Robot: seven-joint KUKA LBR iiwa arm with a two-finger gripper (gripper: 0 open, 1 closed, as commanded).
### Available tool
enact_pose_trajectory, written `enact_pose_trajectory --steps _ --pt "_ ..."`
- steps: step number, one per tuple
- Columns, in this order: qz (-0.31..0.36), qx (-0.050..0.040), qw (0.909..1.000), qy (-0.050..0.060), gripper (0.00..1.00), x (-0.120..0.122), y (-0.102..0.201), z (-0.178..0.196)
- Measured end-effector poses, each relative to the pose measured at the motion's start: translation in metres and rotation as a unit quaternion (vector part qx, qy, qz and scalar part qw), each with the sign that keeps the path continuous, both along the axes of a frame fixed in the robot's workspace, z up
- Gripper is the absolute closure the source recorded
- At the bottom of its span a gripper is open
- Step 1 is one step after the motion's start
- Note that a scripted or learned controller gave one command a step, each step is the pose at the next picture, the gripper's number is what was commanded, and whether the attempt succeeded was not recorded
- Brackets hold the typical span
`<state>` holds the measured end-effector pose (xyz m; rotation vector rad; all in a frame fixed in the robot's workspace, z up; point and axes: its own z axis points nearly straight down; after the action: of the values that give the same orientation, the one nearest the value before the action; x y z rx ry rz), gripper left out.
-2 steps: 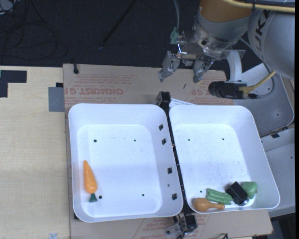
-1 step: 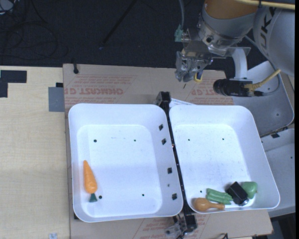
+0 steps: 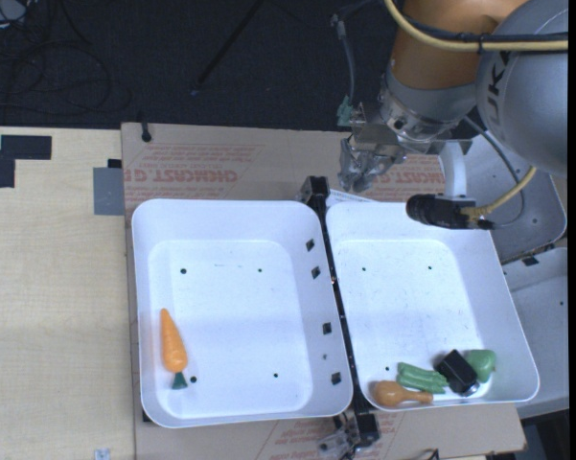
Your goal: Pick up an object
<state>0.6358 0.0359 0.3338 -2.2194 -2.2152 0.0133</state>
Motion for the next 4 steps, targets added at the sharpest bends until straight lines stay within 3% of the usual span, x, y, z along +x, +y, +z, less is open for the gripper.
enact_pose_trajectory --steps 1,2,3,4 --pt "-0.001 0.0005 1.0 -0.003 1.0 -0.049 -0.057 0.024" --pt "-0.001 0.0002 1.0 -0.002 1.0 -0.025 -0.108 -0.041" --pt "-0.001 0.0007 1.0 -0.001 1.0 -0.044 -0.139 -0.077" --pt "0.004 0.0015 1.0 -0.004 1.0 -0.038 -0.084 -0.063"
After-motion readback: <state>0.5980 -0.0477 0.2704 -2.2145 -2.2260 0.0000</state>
